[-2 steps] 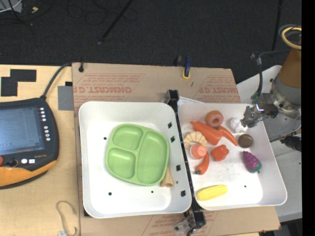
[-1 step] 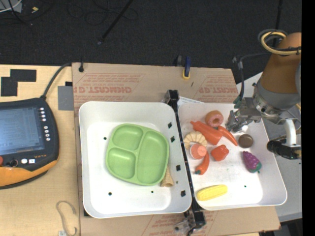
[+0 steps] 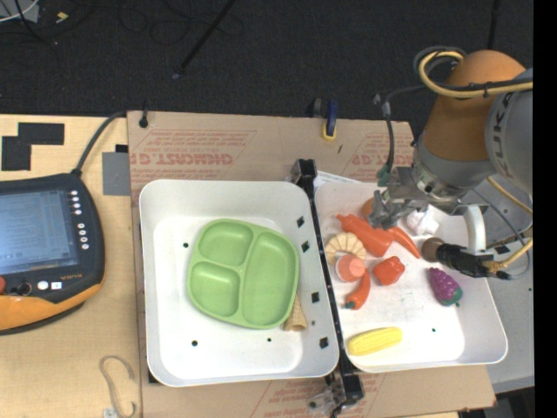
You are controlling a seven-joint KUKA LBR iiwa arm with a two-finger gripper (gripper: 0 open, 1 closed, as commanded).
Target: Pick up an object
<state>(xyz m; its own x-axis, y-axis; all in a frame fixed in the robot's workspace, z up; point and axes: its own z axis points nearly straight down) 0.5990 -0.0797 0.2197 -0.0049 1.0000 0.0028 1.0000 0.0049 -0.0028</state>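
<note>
Camera view showed the gripper [image 3: 393,205] low over the right bin's [image 3: 487,342] far edge, just above an orange carrot [image 3: 367,234]; whether its fingers were apart or together could not be told. Yellow corn [image 3: 375,340] lay near that bin's front edge, and the left bin [image 3: 165,320] carried a green plate [image 3: 244,273].

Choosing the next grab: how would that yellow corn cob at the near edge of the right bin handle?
The corn cob looks like moulded plastic, so probably stiff and light. Its rounded, elongated shape suggests it may roll if nudged sideways. The surface looks smooth, so it could slip unless gripped across its narrow width.
</note>
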